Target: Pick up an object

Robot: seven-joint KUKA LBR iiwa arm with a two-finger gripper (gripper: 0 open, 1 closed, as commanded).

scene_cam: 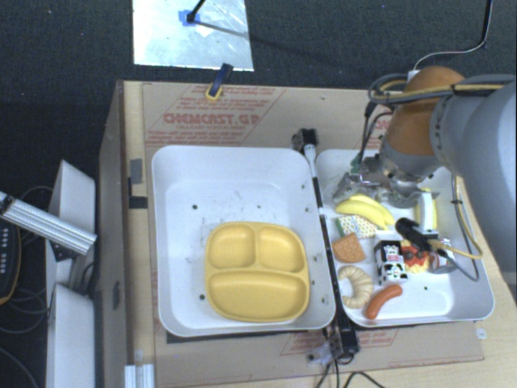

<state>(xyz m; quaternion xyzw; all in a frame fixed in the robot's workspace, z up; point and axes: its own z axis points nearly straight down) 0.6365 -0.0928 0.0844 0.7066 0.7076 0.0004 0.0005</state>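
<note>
Banana point(365, 210) seems the likeliest thing to take, since it lies in the right bin point(432, 301) just below the gripper point(353, 186), near the bin's left wall; the gripper hangs low over the bin's upper left corner, and whether it is released or clenched I cannot tell from this slant, though nothing shows in its grasp; the banana looks like a moulded plastic toy, so I judge it light, stiff and rather slick, likely to roll or squirt out if pinched at its tapered ends; the thick middle, taken across the curve, is the better hold; a speckled pale piece point(361, 227) lies touching its underside, and an orange wedge point(350, 249) sits just below that, so a low approach from that side could nudge both; to the right a yellow and white piece point(426, 212) stands near the banana's tip; further out lie a small black and white carton point(392, 262), an orange-red toy point(416, 259), a curled pale pastry point(355, 281) and a sausage point(382, 299), all crowded in the bin's left half; the bin wall close by leaves little room on that side; the left bin point(242, 176) holds a yellow divided plate point(257, 271), well apart.
</note>
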